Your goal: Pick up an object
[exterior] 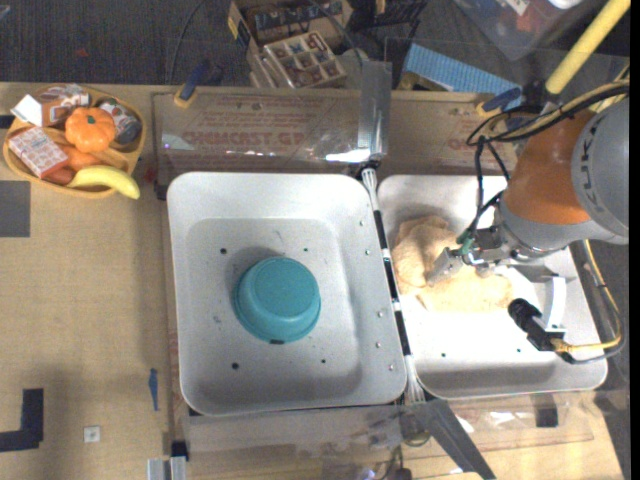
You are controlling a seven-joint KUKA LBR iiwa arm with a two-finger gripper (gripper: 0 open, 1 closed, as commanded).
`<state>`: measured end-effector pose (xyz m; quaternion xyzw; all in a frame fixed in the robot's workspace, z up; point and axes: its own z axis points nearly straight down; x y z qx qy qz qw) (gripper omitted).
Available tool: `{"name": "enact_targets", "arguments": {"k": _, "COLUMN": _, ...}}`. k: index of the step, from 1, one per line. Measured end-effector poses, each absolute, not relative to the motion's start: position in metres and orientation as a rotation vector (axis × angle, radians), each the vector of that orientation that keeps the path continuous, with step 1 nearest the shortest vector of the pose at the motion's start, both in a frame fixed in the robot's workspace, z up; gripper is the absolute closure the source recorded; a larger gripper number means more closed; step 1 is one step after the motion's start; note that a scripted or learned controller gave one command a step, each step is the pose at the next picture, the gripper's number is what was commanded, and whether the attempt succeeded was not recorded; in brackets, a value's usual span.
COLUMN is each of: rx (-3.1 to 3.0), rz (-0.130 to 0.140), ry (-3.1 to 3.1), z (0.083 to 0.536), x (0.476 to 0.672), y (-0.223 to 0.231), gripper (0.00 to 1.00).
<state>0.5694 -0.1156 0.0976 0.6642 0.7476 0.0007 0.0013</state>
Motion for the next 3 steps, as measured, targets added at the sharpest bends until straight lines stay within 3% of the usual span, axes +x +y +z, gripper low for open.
{"name": "enact_targets", "arguments": {"k": 1, "rx": 2.004, "rz": 0.011, "ry": 2.402, "z": 0.092, "x": 0.592, "y": -0.099, "gripper": 0.00}}
{"name": "enact_targets", "arguments": {"k": 2, "rx": 2.006, "rz": 0.018, "ry": 2.398, "z": 0.102, "x": 0.593, "y": -0.099, "gripper": 1.00}}
{"name": "enact_targets", "arguments": {"k": 3, "rx": 2.006, "rz": 0.017, "ry": 2.398, "z": 0.102, "x": 0.593, "y": -0.100, "gripper": 0.00}}
